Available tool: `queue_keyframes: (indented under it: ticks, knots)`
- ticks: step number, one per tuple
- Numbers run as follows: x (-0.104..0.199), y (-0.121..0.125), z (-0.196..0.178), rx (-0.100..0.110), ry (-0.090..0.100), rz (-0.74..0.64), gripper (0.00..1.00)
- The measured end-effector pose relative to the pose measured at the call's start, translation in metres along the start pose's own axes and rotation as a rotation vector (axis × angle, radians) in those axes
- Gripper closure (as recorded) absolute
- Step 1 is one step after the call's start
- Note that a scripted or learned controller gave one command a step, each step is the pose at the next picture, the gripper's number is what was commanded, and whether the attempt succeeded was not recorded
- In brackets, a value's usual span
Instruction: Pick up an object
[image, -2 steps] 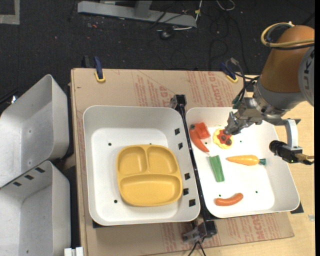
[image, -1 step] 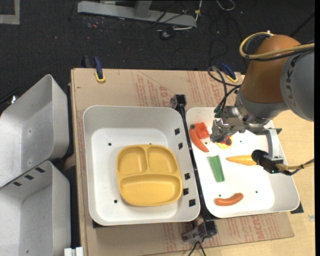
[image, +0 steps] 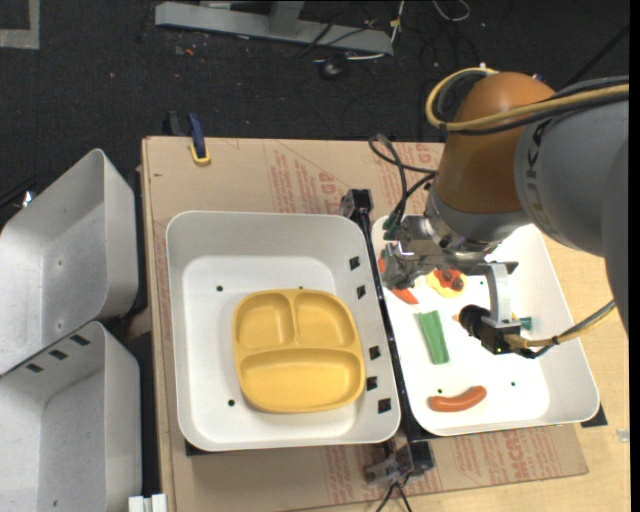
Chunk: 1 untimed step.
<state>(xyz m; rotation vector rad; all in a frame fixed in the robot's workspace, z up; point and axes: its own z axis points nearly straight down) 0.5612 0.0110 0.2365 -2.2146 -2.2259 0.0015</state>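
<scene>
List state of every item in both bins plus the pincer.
yellow tray: flat, upright, nothing in its compartments, in the left bin.
green stick: lying flat in the right bin, free.
sausage: lying flat near the front rim, free.
red and yellow pieces: lying under the wrist, partly hidden.
pincer: low over the right bin, grip unclear.

The arm (image: 520, 150) hides the right bin's (image: 560, 400) far end.

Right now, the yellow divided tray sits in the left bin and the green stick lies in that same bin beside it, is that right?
Not quite. The yellow divided tray does sit in the left bin, but the green stick lies in the right bin, as the camera view shows.
</scene>
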Motion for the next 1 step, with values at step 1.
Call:
queue_keyframes:
  ticks: [1]
  knots:
    - [0.0504,-0.0101,0.0108,0.001,0.000,-0.002,1.00]
